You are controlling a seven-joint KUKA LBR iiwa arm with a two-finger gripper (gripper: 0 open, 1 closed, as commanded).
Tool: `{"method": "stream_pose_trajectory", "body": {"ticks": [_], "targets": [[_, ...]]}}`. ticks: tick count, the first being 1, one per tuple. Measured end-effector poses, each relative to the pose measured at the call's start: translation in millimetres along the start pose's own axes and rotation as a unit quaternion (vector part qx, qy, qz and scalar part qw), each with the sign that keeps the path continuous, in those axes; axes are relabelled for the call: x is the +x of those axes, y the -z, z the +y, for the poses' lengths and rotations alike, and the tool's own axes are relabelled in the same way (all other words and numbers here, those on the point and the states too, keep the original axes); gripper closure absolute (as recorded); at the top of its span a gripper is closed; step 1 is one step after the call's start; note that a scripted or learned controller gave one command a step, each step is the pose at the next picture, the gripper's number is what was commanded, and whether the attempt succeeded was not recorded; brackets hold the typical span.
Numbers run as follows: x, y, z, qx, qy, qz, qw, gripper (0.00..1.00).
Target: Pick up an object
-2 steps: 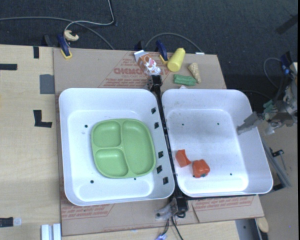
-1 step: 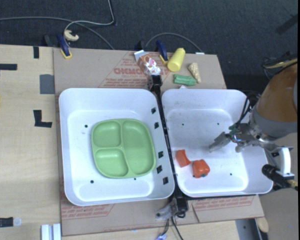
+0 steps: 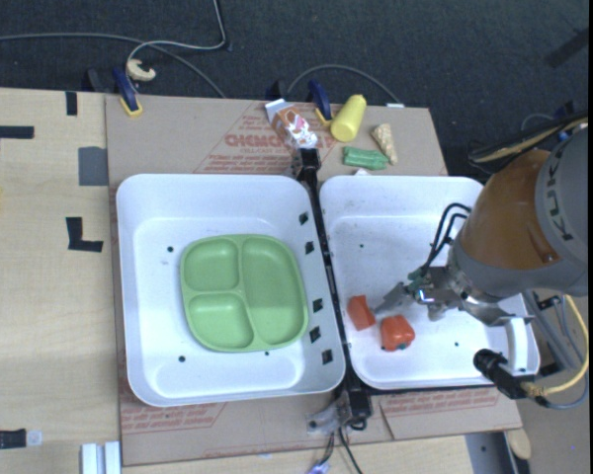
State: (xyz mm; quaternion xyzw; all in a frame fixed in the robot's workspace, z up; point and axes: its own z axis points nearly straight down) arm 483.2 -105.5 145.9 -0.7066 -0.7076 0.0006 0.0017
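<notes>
Leftmost, the tabletop (image 3: 40, 294) shows pale wood with black tape marks, and a brown cardboard sheet (image 3: 227, 136) lies under both bins. The left bin (image 3: 138, 284) holds a green plate (image 3: 244, 291) with three compartments, lying flat near the bin's middle. Behind the bins, on the cardboard, sit a small printed packet (image 3: 293, 126), a yellow bottle-shaped toy (image 3: 349, 117), a green bar (image 3: 364, 158) and a tan piece (image 3: 384, 142), all close together near the gap between the bins. A blue clamp (image 3: 128, 93) grips the cardboard's far left corner, and thin cables (image 3: 178, 42) run over the dark floor beyond.

The right bin (image 3: 395, 200) touches the left one along a black joint. On its floor, near the front left, lie two things: an orange block (image 3: 361, 312) and, just beside it to the right, a red-orange piece with a dark top (image 3: 396, 334). They are near each other but seem apart. The tool (image 3: 400, 299) is low over this spot, its tip just above and between the two pieces, with dark metal fingers pointing left toward the orange block. Whether the fingers stand wide or narrow I cannot tell; nothing shows between them. The arm (image 3: 514, 230) fills the bin's right side, its orange band broad above the wrist.
</notes>
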Motion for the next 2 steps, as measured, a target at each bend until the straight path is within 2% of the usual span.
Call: {"method": "stream_pose_trajectory", "body": {"ticks": [1, 2], "targets": [[7.4, -52.6, 0.4, -0.001, -0.001, -0.001, 1.0, 0.0], [8.5, -43.1, 0.5, 0.0, 0.0, 0.001, 1.0, 1.0]]}}
